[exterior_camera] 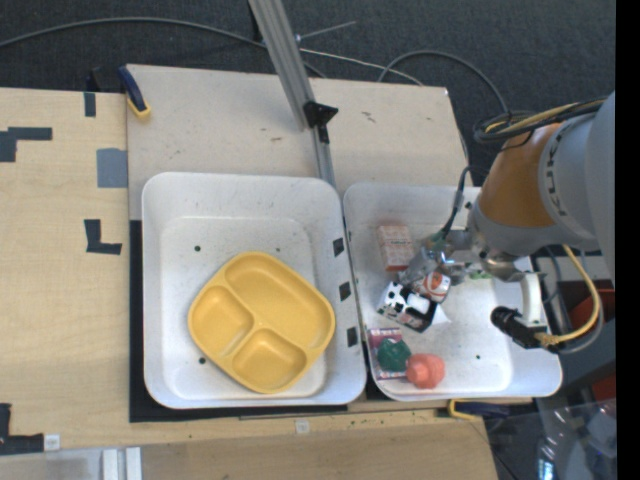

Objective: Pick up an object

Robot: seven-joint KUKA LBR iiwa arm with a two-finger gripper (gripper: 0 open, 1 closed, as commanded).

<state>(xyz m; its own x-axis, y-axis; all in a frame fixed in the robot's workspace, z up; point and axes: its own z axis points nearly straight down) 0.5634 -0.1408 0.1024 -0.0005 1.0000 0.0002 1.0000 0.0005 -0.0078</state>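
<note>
One arm, one pincer (437, 268), and it's down low in the right bin (520, 373), sitting in the middle of the clutter. Can't tell how it's set or whether it's got anything; from this angle the wrist and the objects blur together right at the tip.

Touching or just under the tip there's a small orange and white thing (436, 286), and pressed against that on the left is a black and white toy (405, 306) that looks like a cow. Either one could be the target, honest guess is the orange and white one since it's closest. Just up and left of the pincer sits a pinkish box (394, 245). Nearer the front edge of the bin are a green piece (390, 353) and a red-orange ball (427, 370), side by side and well clear of the tip.

Left bin (165, 208) has a yellow tray (262, 320) with three compartments, lying flat, nowhere near the action.

Step-wise this reads as the grab itself: arm is down at the pile, nothing lifted yet as far as anyone can see. Next move would need a firm close on one single item and then a straight lift. Risk is the cow and the orange thing being jammed together, so it could pinch both or knock one aside.
</note>
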